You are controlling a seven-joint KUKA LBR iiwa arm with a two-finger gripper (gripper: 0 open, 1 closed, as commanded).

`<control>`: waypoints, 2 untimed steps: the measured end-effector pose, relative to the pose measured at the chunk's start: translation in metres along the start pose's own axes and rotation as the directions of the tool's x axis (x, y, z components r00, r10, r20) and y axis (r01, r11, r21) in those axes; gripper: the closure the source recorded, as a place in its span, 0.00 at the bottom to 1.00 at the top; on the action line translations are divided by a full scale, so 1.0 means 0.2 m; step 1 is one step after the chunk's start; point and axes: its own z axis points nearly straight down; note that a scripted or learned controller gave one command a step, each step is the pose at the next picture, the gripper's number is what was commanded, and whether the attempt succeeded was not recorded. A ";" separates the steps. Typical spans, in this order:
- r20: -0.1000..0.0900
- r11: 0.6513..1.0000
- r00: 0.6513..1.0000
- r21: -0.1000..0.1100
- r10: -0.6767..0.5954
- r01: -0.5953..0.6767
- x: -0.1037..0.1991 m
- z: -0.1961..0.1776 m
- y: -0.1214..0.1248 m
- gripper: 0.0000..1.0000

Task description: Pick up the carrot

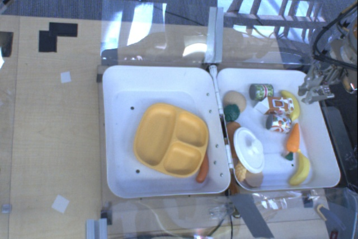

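Observation:
The carrot (293,139) is orange with a green stub at its lower end. It lies in the right bin (330,145) near the right wall, between two bananas. My gripper (313,89) hangs over the bin's upper right corner, above and to the right of the carrot and well apart from it. Nothing shows in the gripper.
Around the carrot are a yellow banana (291,102) above, another banana (300,169) below, a small carton (278,113), a green can (261,91) and a white round lid (249,149). The left bin (120,120) holds a yellow divided plate (170,139) and an orange-red stick (202,169).

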 end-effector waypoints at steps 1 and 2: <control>0.009 1.000 1.000 0.002 0.001 -0.001 -0.01 -0.06 0.00 1.00; 0.020 1.000 1.000 0.005 0.001 -0.001 -0.02 -0.13 0.00 1.00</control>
